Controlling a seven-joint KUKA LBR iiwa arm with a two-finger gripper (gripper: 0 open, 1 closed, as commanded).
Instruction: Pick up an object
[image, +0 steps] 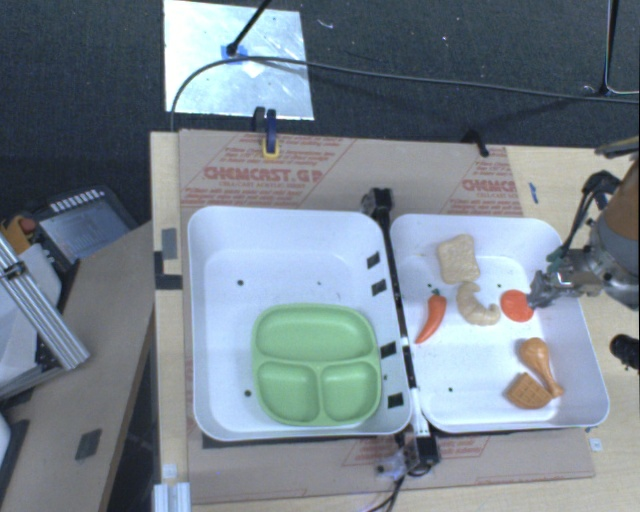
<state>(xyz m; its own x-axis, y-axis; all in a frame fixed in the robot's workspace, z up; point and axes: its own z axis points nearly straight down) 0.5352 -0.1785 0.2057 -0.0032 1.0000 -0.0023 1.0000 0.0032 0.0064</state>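
Two white bins sit side by side on the table (330, 165). Nothing is lifted yet: the gripper (547, 285) hangs at the right bin's (585, 415) right edge, just beside the red tomato (516, 305); whether it is apart or together cannot be told.

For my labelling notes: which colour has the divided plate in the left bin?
Light green; the divided plate shows clearly in the camera view.
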